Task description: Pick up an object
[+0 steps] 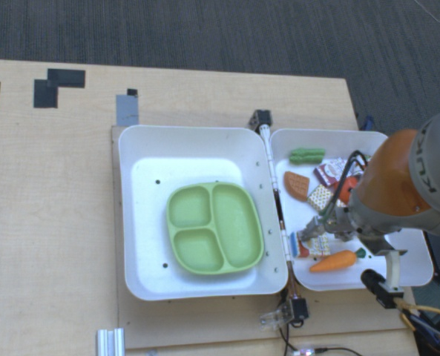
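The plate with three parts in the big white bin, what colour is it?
Light green. The divided plate shows clearly in the camera view, lying in the left bin.

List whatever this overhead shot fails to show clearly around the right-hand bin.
- Gripper: fingers blurred and small; their state is unreadable.
- Right bin: its right part is covered by the arm.
- Patterned items: partly under the arm, too small to identify.
- Orange carrot: clear, beside the gripper.
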